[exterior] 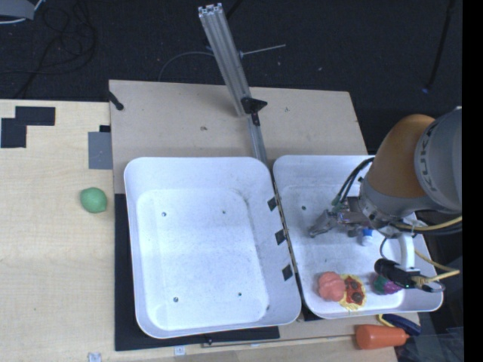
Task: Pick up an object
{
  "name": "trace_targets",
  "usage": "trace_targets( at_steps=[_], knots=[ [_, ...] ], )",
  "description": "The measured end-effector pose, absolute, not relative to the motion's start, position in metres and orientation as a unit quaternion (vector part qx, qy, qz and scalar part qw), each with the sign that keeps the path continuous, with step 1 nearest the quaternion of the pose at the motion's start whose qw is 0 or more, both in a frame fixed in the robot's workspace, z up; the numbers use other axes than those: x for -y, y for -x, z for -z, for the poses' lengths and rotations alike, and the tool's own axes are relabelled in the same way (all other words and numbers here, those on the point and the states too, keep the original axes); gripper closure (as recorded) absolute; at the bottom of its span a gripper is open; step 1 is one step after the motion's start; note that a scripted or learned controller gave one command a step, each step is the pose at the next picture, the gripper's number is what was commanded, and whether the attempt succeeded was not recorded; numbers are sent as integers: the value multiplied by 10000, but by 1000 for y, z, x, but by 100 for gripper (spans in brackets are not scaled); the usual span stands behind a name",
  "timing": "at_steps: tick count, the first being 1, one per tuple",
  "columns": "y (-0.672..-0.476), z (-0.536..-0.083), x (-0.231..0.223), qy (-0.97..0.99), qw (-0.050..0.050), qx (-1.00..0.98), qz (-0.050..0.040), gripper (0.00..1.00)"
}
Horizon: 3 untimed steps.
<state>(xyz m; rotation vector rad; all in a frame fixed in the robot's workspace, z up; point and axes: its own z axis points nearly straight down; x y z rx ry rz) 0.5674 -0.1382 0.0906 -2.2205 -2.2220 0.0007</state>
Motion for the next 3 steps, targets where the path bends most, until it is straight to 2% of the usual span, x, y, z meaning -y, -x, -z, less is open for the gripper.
trace_targets(
  at_steps=[1, 2, 3],
  knots=[
    [-568, -103, 139, 7077, -12, 7065, 9, 100],
    [-560, -150, 140, 7075, -15, 7067, 9, 100],
    [-565, -205, 132, 7069, -16, 7073, 12, 100]
  ],
)
